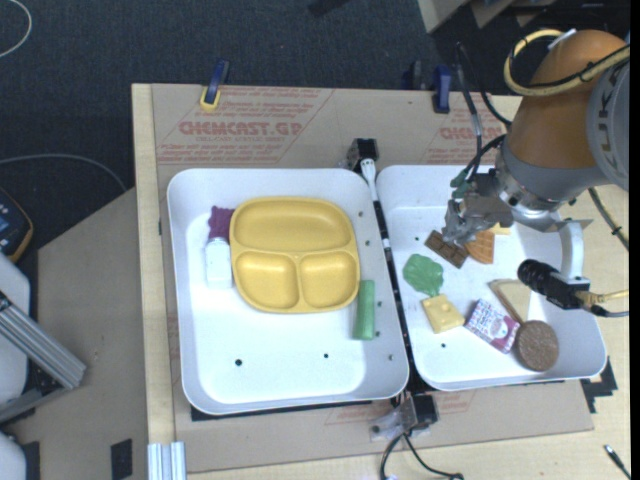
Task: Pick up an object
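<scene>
The gripper [462,230] hangs low over the back of the right bin [420,193], just above a brown piece [445,248] and an orange piece [482,247] that it partly hides; whether it grips anything I cannot tell. The green lump [423,273], yellow block [441,314], pink packet [491,324] and brown disc [537,345] crowd the front, while the yellow tray [295,252] covers much of the left bin [290,378], leaving open floor along its front edge
</scene>
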Robot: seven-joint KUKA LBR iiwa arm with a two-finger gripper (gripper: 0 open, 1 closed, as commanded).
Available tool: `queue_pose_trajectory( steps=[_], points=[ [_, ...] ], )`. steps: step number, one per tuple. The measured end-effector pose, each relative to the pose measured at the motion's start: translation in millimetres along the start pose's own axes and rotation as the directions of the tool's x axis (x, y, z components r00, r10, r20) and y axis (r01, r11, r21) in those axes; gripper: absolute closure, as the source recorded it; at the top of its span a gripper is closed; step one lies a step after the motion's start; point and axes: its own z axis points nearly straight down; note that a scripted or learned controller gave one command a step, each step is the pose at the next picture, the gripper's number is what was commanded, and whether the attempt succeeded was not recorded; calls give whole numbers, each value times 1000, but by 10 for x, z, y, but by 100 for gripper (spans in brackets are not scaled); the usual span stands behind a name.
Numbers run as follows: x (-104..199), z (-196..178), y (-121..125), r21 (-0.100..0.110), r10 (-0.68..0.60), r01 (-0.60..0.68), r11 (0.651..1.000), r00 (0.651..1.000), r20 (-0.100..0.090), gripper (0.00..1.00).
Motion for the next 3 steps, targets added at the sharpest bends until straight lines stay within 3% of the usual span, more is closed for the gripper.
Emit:
queue_pose_trajectory(
  steps=[1,3],
  points=[
    [480,-191,84,-8,-2,2,1000,1000,1,100],
    [532,-219,3,-2,5,-5,1000,1000,2,100]
  ],
)
